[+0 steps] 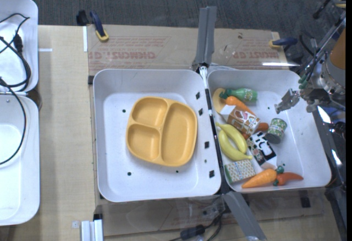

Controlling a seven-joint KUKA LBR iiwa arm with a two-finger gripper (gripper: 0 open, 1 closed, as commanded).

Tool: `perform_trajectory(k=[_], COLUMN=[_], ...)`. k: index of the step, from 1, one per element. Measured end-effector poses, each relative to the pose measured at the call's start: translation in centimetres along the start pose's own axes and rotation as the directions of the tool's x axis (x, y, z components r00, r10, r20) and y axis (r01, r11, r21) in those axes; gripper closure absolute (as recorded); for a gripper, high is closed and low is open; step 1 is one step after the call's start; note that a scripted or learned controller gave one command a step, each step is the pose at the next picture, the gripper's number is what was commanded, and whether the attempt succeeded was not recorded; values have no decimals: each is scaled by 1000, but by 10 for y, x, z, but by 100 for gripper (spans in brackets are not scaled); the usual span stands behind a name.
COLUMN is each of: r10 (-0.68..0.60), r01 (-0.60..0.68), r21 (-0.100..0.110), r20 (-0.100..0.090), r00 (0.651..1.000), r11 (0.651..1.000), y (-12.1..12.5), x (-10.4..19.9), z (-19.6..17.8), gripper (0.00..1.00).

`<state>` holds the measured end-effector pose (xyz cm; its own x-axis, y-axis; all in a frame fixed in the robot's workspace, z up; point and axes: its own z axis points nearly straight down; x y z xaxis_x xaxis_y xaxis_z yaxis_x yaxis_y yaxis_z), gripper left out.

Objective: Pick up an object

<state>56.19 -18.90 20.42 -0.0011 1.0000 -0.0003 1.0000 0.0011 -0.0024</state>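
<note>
Gripper (300, 99) is being seen at about three o'clock in the view, poised over the right bin (308, 171) near its right wall, with its two fingers spread apart and nothing being held between them. No single object is being named by the task, so any item in that bin is being counted as a candidate. Nearest the camera, at the bin's six o'clock edge, the carrot (259, 179) is being shown lying flat, its long axis running roughly from eight to two o'clock, tip toward eight, and it is touching a small red vegetable (289, 177) beside it. Just behind, a patterned packet (240, 169) and a black-and-white toy (262, 148) are being crowded against the banana (233, 142), whose curved length is running from eleven to five o'clock. Closest to the fingers, the green can (276, 130) is being seen apart from the pile, though whether it is upright or tipped cannot be told. Farther back, a juice carton (243, 119), a second carrot (235, 102) and a green bottle (241, 94) are being packed together. A miss is being judged likely if the descent is being made across a long axis, or into the cluster, where neighbours could be nudged or pinched. The left bin (110, 124) is being occupied by a yellow divided plate (163, 131).
</note>
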Motion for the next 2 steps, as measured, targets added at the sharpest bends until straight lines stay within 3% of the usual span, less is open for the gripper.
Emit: perform_trajectory(k=[1,2], r10=[-59,-55], r01=[59,55], r21=[-3,-4], r20=[-10,-4], r00=[998,998], r11=[998,998], y=[5,4], x=[-21,-24], z=[112,103], gripper=[0,100])
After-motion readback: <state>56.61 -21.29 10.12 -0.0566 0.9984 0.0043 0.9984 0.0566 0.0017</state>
